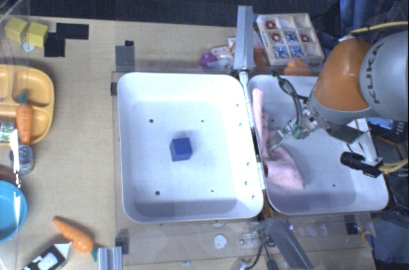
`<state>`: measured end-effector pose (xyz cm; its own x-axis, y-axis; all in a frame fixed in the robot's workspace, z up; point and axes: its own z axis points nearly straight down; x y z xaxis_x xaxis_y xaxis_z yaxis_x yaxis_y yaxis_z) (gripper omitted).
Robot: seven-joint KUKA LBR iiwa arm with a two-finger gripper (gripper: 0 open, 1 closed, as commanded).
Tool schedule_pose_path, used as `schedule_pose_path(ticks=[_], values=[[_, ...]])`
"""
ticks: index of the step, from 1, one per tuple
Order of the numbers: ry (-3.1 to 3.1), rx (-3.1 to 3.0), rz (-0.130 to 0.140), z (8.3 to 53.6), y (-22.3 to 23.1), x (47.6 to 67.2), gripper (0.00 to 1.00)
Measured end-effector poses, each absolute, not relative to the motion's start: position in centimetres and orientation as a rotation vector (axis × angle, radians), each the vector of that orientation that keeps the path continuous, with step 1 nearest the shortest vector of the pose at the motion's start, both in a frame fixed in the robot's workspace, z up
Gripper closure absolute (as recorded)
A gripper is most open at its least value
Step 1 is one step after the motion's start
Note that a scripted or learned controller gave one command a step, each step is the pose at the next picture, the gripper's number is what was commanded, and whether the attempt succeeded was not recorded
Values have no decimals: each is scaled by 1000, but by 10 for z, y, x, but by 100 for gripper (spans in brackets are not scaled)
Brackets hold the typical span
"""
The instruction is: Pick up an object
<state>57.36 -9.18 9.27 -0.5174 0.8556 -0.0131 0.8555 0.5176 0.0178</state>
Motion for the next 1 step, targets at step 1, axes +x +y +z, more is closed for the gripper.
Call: schedule_pose_path(ticks=[1], values=[[2818,1351,10,92,-90,624,0]])
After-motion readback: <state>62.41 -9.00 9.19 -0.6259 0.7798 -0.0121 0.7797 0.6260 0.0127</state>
